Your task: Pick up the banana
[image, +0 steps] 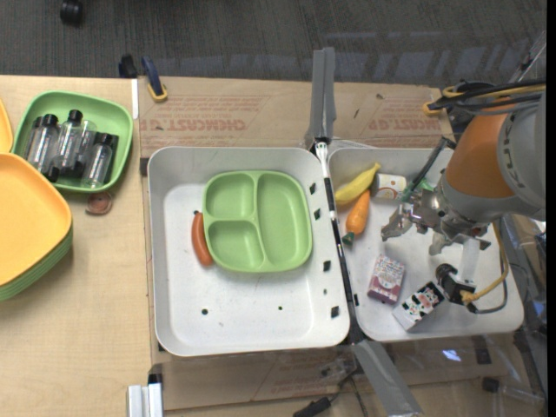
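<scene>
I see a green plate (258, 220) beside a sausage (201, 238); a carrot (357, 215) lies in the other bin (486, 320).

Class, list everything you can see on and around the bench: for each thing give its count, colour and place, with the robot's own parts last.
Banana: 1, yellow, right bin, top left.
Carrot: 1, orange, right bin, below banana.
Small packets: 2, pink and black-white, right bin, lower part.
Divided plate: 1, green, left bin.
Sausage: 1, orange-red, left of plate.
Bins: 2, white, side by side.
Bottles: several, clear with black caps, green tray, far left.
Arm: 1, grey and orange, over right bin.
Pincer: 1, right of carrot.
</scene>
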{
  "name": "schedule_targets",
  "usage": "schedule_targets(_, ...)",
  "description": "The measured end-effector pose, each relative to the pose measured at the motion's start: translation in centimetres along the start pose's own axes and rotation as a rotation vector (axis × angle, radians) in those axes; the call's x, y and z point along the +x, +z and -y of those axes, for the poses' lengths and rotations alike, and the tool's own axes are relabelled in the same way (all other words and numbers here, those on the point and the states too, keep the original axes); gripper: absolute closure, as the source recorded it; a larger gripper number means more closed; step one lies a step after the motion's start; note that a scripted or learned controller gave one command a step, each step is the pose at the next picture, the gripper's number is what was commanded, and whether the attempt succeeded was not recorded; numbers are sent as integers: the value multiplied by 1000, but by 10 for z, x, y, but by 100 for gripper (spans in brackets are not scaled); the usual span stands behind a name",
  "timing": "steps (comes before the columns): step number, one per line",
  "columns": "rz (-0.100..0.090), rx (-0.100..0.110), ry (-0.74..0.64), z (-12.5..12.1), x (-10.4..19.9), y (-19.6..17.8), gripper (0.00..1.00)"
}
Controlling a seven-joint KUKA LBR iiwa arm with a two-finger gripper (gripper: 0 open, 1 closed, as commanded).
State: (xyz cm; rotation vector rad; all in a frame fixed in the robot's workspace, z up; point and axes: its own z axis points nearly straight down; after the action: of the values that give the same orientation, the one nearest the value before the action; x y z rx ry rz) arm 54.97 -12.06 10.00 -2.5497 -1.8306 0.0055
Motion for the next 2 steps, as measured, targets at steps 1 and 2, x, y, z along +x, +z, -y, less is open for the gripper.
schedule_targets(1,-1,-2,-497,41,-61,9,0)
schedule_targets(2,-1,-2,-494,41,-61,1,100)
